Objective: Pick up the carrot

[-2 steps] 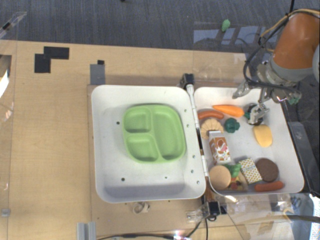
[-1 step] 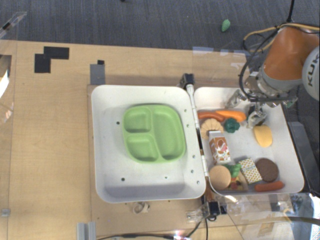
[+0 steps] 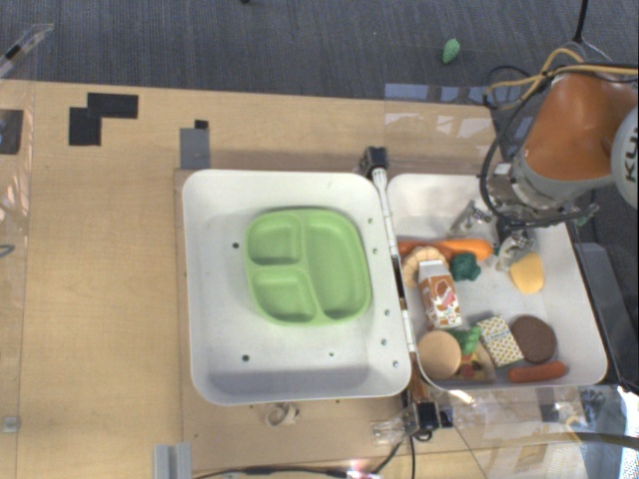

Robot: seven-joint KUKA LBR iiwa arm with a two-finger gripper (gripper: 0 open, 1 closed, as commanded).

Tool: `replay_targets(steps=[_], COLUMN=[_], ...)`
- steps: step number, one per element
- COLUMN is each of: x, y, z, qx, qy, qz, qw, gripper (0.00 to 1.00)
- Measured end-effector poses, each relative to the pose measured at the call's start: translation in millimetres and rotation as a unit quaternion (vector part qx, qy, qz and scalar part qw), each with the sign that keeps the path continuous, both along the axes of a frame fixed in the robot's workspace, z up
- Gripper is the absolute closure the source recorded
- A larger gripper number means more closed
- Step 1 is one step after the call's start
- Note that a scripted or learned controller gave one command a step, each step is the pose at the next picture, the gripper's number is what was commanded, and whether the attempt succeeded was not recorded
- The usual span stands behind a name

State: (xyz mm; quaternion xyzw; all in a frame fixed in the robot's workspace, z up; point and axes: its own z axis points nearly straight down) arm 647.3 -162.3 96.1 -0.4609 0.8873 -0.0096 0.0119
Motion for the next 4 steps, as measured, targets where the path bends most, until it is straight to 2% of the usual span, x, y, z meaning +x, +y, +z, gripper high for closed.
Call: replay_targets(steps=[1,2,3,4], x=[-45,-1,3,17], y=[44,64,66,124], z=[-6,-5,10,98], qx=[0.0004,0.0054,0.0062,0.0079], qy=[0.007,0.005,-0.003,0.003], qz=[0.1,-0.07,-0.069,-0.082], qw=[0.9949,0.9975,0.9976,0.9966], gripper=[0.0,0.0,1.0,1.0])
